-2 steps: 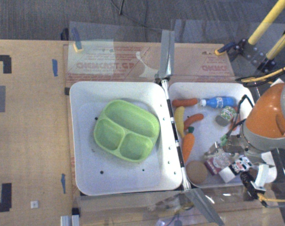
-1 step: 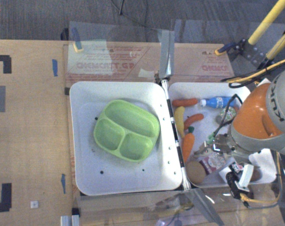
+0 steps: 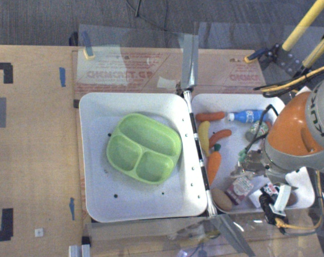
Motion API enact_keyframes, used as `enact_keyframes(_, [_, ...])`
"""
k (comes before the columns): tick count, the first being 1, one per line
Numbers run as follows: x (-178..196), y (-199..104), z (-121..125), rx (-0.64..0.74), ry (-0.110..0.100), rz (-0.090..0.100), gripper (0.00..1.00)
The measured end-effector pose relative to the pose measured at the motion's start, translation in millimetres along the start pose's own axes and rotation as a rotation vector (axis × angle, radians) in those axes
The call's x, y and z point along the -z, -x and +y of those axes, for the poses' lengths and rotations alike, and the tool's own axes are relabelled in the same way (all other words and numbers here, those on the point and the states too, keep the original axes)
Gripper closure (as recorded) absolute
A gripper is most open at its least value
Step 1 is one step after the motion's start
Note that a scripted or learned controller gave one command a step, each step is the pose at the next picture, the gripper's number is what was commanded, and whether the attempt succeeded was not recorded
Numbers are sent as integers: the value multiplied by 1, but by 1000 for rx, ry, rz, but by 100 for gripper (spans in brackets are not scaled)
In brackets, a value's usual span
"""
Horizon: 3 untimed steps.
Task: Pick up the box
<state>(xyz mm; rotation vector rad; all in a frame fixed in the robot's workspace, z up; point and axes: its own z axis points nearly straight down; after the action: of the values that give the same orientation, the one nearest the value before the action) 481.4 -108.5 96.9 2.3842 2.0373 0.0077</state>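
Hovering metal tool (image 3: 246,164), small glossy box (image 3: 241,188) below, smooth orange carrot (image 3: 213,166)

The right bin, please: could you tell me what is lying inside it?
In the right bin: a blue bottle, carrot, banana, red sausage and small box. The arm covers its right side.

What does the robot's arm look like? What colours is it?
The arm comes in from the right. It is round and chunky, with a big shiny orange band and smooth grey parts beside it. Lower down, near the gripper, it turns into darker metal pieces with small shiny bits. Thin black cables curl around it, and a black and white piece sits below it.
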Motion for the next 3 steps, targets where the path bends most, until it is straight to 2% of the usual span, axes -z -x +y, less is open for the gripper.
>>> enact_keyframes(1, [87, -75, -13, -71, -10, -1, 100])
enact_keyframes(2, [87, -75, -13, -71, -10, -1, 0])
enact_keyframes(3, [31, 24, 11, -395, -10, -2, 0])
